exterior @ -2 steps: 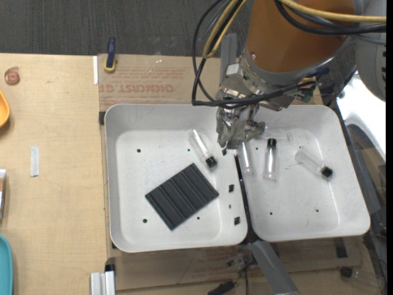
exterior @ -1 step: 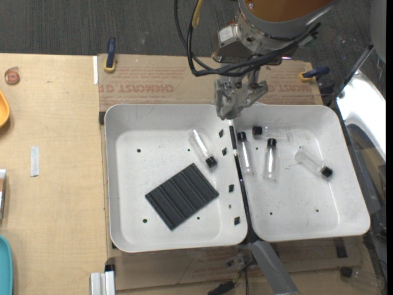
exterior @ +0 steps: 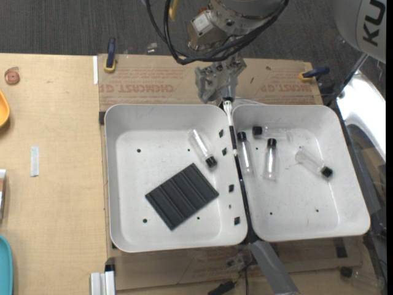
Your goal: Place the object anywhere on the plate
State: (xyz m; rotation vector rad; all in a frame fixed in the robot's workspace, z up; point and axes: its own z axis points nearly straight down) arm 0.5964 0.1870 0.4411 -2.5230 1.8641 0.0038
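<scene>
A clear vial with a black cap (exterior: 202,147) lies in the left bin (exterior: 123,226), just off the dark ribbed plate (exterior: 182,196) at its 1 o'clock, not on it. The right bin (exterior: 344,220) holds more capped vials: one (exterior: 244,152) by the divider, one (exterior: 269,158) mid-bin, one (exterior: 314,163) at 3 o'clock. The gripper (exterior: 226,105) hangs at 12 o'clock over the bins' shared rim, clamped on a thin white vial (exterior: 228,110).

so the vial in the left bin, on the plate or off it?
Off. The vial lies on its side on the left bin floor, just beyond the dark ribbed plate's upper corner, not touching it.
</scene>
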